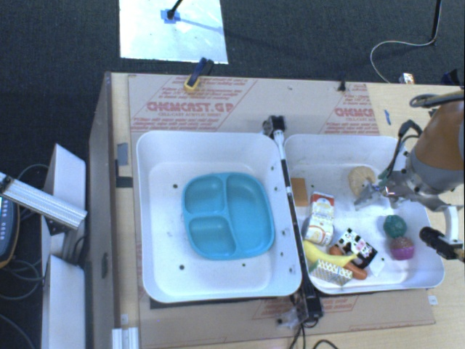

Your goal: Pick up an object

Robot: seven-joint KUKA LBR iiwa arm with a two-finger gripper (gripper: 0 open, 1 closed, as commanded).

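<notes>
I see my gripper (367, 195) low inside the right bin (341, 147), and I cannot tell if it has grabbed anything yet, so I think the pick is not done. The closest thing is a tan round object (360, 177), just beside the gripper on its far side. A teal ball (395, 226) and a pink ball (402, 249) lie near, toward the front. The left bin (167, 151) holds 1 blue plate (227, 215).
</notes>
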